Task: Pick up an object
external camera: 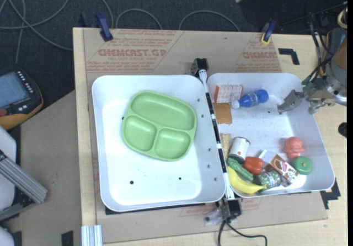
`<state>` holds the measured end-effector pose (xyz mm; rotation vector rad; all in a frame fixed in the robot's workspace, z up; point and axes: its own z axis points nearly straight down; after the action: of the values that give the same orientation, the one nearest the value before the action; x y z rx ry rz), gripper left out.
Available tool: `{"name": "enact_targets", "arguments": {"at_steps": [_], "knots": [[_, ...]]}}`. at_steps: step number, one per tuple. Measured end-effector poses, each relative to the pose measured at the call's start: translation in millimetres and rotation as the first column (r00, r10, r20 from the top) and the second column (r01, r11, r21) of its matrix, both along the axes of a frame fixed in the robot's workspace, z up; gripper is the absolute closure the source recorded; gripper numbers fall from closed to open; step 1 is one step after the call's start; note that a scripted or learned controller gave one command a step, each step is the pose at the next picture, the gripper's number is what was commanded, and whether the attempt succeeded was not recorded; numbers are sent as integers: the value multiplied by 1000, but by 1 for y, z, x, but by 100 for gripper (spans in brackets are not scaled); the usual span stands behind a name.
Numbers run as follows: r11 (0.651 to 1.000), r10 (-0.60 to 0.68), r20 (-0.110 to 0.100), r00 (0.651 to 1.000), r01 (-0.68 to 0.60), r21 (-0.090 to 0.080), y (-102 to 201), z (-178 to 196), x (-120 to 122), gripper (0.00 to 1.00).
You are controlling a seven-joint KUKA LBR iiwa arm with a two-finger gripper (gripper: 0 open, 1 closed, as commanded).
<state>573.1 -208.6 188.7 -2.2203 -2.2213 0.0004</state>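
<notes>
The right bin (317, 129) holds a blue bottle (251, 97), a pink wafer pack (228, 93), a brown square block (223, 112), a small can (239, 146), a red pepper (253, 164), a banana (243, 185), a red-orange fruit (294, 144), a green round piece (302, 165) and a small carton (283, 167). My gripper (301, 105) hangs over the bin's upper right part, open, with nothing between its grey fingers (287, 102). It is to the right of the blue bottle and above the red-orange fruit, apart from both.
A green three-compartment plate (159, 125) lies in the left bin (110, 145). Both bins sit on a cardboard-covered bench (165, 52) held by blue clamps (102, 26). Cables cross the dark floor behind.
</notes>
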Motion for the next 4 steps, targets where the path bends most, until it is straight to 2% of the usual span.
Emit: {"name": "enact_targets", "arguments": {"at_steps": [1, 2, 3, 4], "knots": [[1000, 2, 1, 1000, -2, 4, -11, -94, -24, 0], [1000, 2, -1, 1000, -2, 6, -9, -104, -57, 0], [1000, 0, 4, 1000, 0, -1, -12, -93, -56, 100], [1000, 2, 2, 1000, -2, 3, -11, -94, -56, 0]]}}
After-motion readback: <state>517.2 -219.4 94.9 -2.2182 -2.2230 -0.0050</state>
